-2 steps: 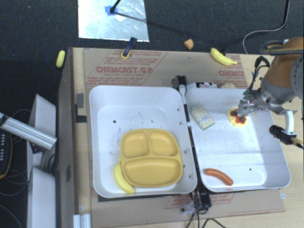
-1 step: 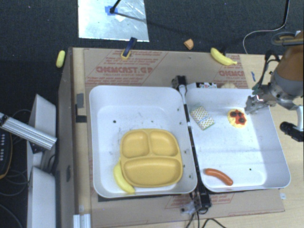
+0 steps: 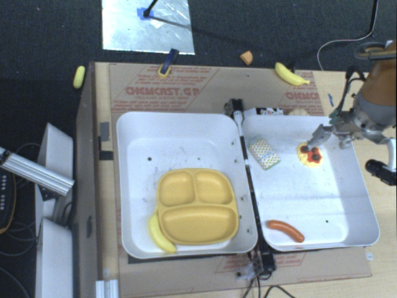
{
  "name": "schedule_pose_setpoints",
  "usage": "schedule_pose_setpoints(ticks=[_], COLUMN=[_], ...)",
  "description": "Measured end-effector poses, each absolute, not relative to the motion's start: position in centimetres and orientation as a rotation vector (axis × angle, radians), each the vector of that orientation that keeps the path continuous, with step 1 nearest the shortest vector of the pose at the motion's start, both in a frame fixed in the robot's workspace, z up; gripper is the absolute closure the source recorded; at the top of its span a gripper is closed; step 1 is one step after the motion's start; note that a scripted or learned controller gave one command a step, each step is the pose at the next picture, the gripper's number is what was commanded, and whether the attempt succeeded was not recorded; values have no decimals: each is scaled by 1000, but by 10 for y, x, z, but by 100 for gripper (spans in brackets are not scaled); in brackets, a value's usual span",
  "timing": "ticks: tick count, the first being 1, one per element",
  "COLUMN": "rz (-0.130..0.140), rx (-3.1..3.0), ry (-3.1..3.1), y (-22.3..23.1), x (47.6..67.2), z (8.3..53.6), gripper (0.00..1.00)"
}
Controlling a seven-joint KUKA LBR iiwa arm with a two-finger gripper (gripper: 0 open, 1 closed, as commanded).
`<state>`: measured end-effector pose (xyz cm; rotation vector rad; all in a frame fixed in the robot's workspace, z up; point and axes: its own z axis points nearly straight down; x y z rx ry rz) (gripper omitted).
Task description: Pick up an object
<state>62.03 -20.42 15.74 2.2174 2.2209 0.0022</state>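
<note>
A: The toy (image 3: 309, 156), a small yellow and red piece, looks like the likeliest thing to be picked. It lies in the right bin (image 3: 347, 228), toward the far side, about midway across.

B: And the gripper (image 3: 316, 143)?

A: Right over it, reaching in from the right on the arm (image 3: 372, 107). The tip is at the toy's upper edge, maybe touching, maybe just above. Whether the jaws are open or closed I cannot tell; the tip is a dark blur against the toy.

B: So is it holding anything?

A: I see nothing between the fingers, so I would not say so.

B: What could spoil the try?

A: The toy is low and flat. If the fingers come down at its edge and not astride it, they could close on air or push it sideways along the smooth floor of the bin. It also looks lumpy, so a pinch could slip off.

B: Anything nearby to get in the way?

A: Not much. The patterned block (image 3: 263, 153) sits well to the left of the toy, near the divider, and the sausage (image 3: 285, 230) lies by the near wall. The yellow tray (image 3: 197, 203) and the banana (image 3: 160, 234) are in the left bin (image 3: 133, 166), well apart.
</note>
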Motion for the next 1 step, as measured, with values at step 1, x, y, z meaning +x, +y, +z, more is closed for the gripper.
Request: schedule_pose_setpoints(ticks=[1], rz=[1], rx=[2217], ry=[2224], y=[-206], x=[632], z=[105], gripper=[0])
